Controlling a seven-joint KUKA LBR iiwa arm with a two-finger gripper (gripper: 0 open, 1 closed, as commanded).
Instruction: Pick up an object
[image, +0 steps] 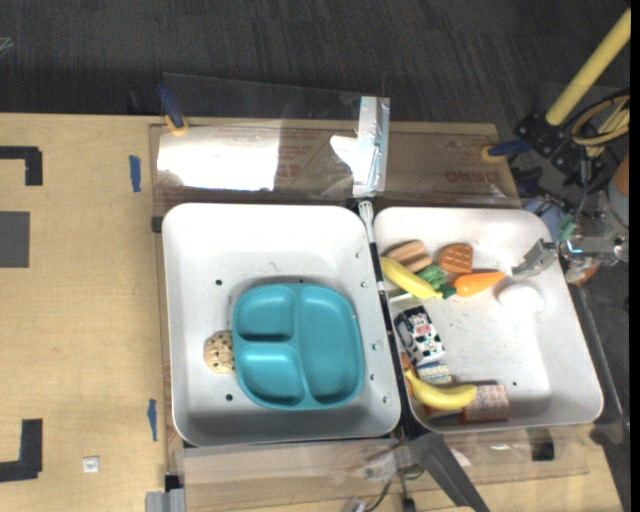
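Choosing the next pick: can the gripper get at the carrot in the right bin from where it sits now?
Probably yes. The gripper sits at the right bin's far right edge, and the carrot lies just to its left with bare bin floor between. A green piece touches the carrot's other end, away from the approach.

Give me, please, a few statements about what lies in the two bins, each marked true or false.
1. The teal divided plate lies in the left bin. True.
2. The cookie sits in the right bin. False: it lies in the left bin, at the plate's left edge.
3. Two bananas lie in the right bin. True.
4. The carrot rests on the plate. False: it lies in the right bin.
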